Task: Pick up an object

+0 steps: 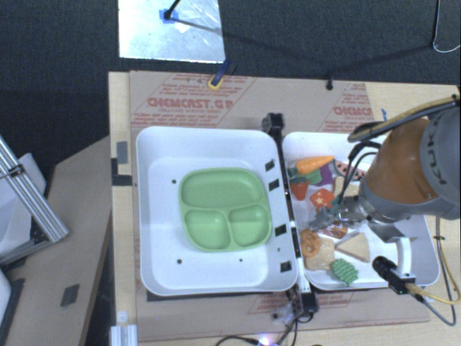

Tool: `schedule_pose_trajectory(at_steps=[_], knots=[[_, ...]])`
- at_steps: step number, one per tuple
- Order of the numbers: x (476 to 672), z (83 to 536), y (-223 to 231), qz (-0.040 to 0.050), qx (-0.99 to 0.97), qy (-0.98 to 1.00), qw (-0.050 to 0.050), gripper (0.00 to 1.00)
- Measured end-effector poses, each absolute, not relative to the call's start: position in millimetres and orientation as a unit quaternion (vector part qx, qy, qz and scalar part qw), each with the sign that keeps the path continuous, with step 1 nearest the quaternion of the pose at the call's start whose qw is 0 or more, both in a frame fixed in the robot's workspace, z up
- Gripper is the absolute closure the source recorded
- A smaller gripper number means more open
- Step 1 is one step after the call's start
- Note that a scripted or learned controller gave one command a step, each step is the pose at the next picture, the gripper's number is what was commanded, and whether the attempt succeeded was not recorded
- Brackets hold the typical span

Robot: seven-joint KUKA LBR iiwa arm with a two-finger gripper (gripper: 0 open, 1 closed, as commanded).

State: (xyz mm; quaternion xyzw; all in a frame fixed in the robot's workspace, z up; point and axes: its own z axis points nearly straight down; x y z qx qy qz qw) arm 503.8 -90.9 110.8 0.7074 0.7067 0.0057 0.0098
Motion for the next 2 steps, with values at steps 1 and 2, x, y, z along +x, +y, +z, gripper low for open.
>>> schedule_pose_trajectory(at_steps=[1,2], knots=[[507.2,106.3,-92.4,0.0068,0.707,0.707,0.013,0.0],[509.5,118.6,-95.0,0.0079,0.707,0.707,0.018,1.0]])
